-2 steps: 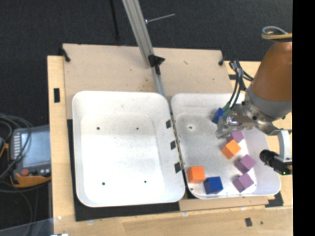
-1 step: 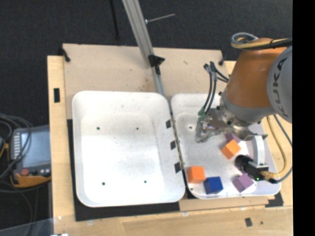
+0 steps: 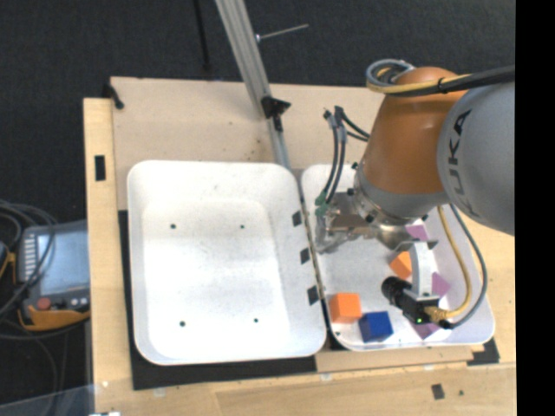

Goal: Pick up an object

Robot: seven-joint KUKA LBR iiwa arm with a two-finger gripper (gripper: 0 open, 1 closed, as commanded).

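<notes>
Gripper point(image 3: 336, 230) low in the right-hand bin point(image 3: 351, 271), just right of centre frame, close against the bin's left wall and tucked beneath the grey arm point(image 3: 486, 146) with its orange band. Open or closed? Cannot tell from up here, with the wrist in the way, and nothing seen in its grasp. Likely reason for the spot: a descent near the wall, though no object made out directly beneath. Contents of that bin, all toward the lower right of the frame: orange cube point(image 3: 347, 306) near the left wall, below the gripper in the frame and apart from it. Blue cube point(image 3: 375, 326) just beside the orange one, lower and to the right; touching or not, hard to say. Smaller orange piece point(image 3: 400, 264) further right, purple pieces point(image 3: 419, 230) peeking out along the arm's edge. Best candidate by the look of it: orange cube, nearest, loose, flat-sided, clear on top, good for a straight pinch from above. Left-hand bin point(image 3: 217, 258), centre-left: bare white floor, a few dark dots. Pick not yet made, by this reckoning.
</notes>
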